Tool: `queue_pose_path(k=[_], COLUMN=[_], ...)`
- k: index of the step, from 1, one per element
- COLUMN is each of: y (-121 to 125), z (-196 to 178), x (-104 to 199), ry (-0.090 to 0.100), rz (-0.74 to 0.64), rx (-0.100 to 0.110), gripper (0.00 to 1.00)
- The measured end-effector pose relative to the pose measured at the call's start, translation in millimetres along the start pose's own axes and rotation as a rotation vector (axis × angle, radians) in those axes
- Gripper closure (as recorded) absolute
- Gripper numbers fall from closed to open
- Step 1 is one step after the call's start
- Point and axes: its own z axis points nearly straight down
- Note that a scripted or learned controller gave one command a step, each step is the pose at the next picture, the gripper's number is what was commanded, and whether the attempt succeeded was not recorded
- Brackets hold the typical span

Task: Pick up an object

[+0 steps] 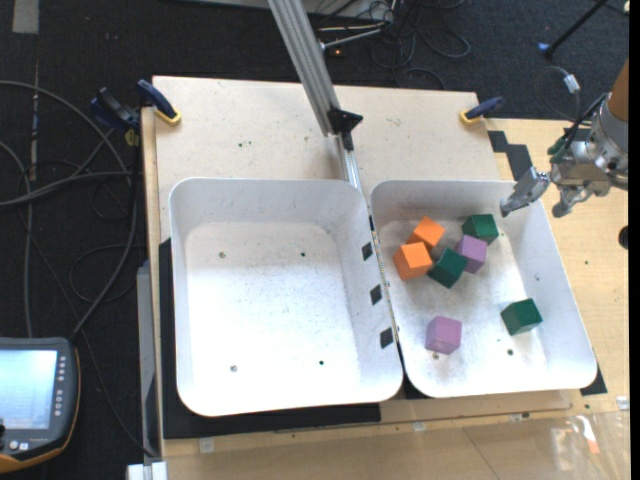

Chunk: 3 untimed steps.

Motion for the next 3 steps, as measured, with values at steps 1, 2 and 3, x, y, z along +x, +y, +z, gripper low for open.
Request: queue_pose_path(k=[1, 2, 3], y=[0.0, -1.7, 2.3], z=[0.0, 64.0, 109.7], x=[0.1, 4.2, 10.0], ry=[0.000, 0.002, 0.001], rz=[0.000, 0.003, 0.000], rx=[0.000, 0.005, 0.003], gripper=[0.00, 0.00, 0.00])
